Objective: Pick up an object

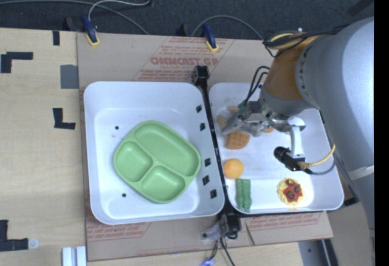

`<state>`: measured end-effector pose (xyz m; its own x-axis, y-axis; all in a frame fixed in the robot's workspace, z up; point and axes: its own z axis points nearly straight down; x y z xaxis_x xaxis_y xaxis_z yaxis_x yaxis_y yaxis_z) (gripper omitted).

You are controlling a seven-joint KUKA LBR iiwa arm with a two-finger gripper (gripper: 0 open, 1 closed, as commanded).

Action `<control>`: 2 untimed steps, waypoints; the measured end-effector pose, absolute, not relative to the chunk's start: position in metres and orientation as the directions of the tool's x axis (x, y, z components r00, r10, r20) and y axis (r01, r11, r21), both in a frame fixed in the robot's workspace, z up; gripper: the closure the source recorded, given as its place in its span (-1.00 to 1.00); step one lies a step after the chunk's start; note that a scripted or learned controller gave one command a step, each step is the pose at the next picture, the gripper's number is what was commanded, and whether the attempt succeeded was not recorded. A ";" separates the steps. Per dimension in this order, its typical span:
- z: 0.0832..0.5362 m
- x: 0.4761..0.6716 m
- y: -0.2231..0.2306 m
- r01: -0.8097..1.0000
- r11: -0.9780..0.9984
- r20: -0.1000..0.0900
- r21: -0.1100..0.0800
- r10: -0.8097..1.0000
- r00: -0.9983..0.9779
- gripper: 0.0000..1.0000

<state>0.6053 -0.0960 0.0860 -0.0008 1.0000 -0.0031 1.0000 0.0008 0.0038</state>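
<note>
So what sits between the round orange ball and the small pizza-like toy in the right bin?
In the camera view, the green pickle-like toy lies between the orange ball and the pizza toy, slightly lower.

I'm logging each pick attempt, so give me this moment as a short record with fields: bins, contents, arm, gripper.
left bin: green three-compartment plastic plate
right bin: tan waffle-like toy food piece, orange round toy fruit, green elongated toy vegetable, small round toy pizza
arm: reaching in over the right bin
gripper: low over the right bin's upper left, beside the waffle-like piece; grasp not discernible
</note>
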 end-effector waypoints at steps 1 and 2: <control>0.086 0.586 -0.097 1.000 0.001 -0.002 0.005 1.000 -0.001 -1.00; 0.086 0.603 -0.100 1.000 0.001 0.000 0.001 1.000 -0.001 -1.00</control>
